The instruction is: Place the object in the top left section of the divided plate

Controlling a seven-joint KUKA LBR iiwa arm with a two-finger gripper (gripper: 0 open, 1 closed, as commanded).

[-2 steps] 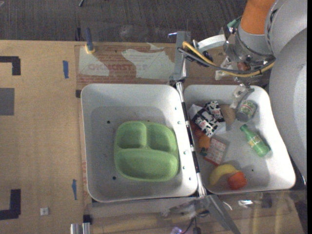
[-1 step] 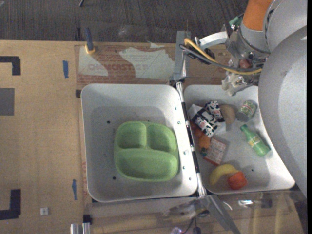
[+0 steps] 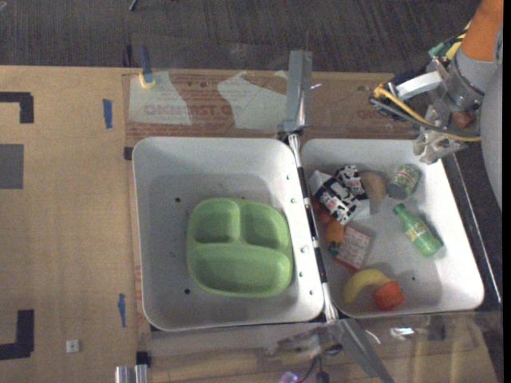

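Above right bin (image 3: 467,238): gripper (image 3: 431,146), nothing held.

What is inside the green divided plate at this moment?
The green divided plate in the left bin shows bare green floors in all three sections. Whatever lies under the plate is covered. The banana and bottle sit in the right bin.

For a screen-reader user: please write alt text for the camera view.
A green divided plate sits in the left white bin, while the right bin holds a banana, green bottle, small can and other items. The robot's tool hangs over the right bin's top right corner.
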